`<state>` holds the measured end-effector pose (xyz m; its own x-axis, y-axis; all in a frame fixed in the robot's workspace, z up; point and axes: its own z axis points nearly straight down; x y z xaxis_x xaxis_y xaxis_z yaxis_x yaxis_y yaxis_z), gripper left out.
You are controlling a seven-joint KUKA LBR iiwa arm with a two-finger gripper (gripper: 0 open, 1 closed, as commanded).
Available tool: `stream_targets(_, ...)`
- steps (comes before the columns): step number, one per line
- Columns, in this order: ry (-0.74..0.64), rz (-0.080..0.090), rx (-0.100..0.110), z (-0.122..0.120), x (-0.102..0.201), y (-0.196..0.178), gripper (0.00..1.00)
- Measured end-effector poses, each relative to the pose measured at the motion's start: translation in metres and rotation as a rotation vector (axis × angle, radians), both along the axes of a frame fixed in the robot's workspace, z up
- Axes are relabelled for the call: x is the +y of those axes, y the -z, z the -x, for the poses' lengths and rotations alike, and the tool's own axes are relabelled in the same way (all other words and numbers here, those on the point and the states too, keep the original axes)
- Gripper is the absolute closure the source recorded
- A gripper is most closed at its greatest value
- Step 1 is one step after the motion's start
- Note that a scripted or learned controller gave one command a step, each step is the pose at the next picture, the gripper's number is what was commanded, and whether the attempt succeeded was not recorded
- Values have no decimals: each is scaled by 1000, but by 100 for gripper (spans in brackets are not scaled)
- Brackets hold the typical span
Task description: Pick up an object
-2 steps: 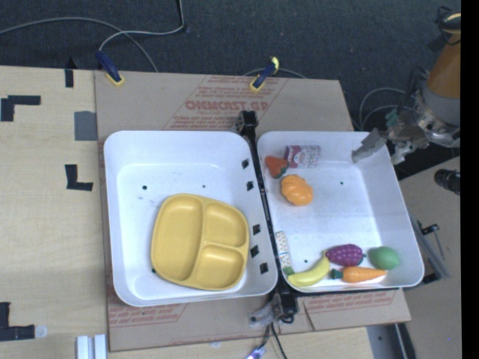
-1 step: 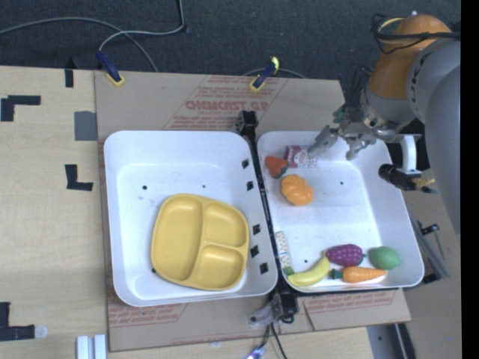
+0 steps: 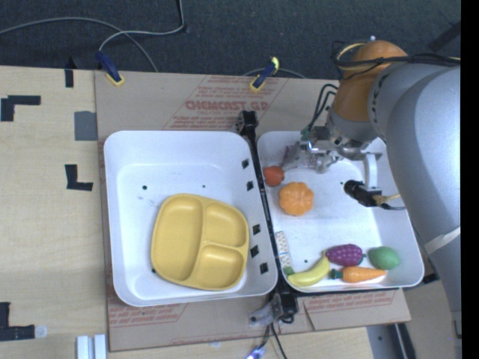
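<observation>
Hovering low over the far end of the right bin (image 3: 404,230), the gripper (image 3: 320,155) carries nothing that can be seen; whether it is open or closed cannot be told. The pick looks not yet made. Nearest it sit a small red tomato (image 3: 274,175) and an orange (image 3: 296,198), both round, with no long axis. A banana (image 3: 310,273) and carrot (image 3: 363,275) lie lengthwise along the near wall. A yellow plate (image 3: 200,241) fills the left bin (image 3: 120,200).

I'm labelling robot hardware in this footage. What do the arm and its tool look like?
The arm is bulky, rounded and smooth grey, with an orange band above the wrist. Black cables loop beside that band. The tool is a small metallic grey assembly.
</observation>
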<state>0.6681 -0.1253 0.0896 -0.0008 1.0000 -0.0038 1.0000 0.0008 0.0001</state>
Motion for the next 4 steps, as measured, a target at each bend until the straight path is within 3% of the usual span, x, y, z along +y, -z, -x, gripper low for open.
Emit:
stream_targets(1,3,5,-6,67,-1,2,0)
stream_targets(2,7,12,-12,112,5,2,0)
stream_targets(3,-1,-1,-6,37,-4,3,0)
stream_targets(4,-2,-3,-2,-1,20,4,0)
